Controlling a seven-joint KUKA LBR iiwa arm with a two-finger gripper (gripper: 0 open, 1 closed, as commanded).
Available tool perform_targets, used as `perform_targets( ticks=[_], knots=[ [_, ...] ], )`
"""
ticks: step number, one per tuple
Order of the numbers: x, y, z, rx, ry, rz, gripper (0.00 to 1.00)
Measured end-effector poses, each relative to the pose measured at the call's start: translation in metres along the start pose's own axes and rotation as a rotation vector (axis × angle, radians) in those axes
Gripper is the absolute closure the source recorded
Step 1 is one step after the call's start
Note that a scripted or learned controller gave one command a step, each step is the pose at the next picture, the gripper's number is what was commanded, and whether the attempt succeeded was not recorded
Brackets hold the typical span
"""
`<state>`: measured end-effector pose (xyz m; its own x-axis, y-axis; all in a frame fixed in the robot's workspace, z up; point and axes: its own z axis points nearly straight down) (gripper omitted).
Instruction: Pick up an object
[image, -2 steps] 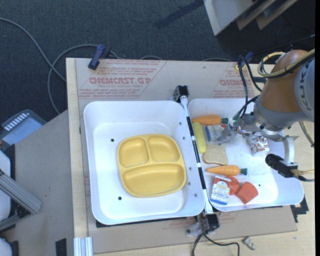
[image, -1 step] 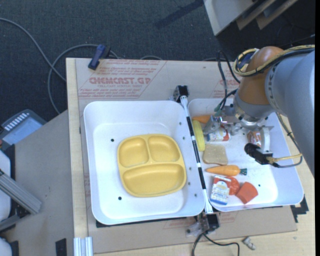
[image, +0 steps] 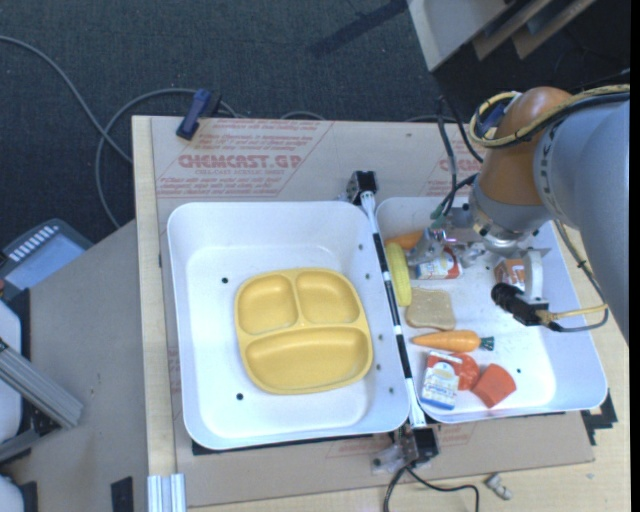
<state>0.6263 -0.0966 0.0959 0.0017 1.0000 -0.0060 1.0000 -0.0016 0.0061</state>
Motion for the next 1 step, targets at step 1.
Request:
perform_targets(
  ticks=[1],
  knots=[
    [0.0472, -0.0605, -0.0896, 0.007, 0.007, -0.002, 1.0]
  ],
)
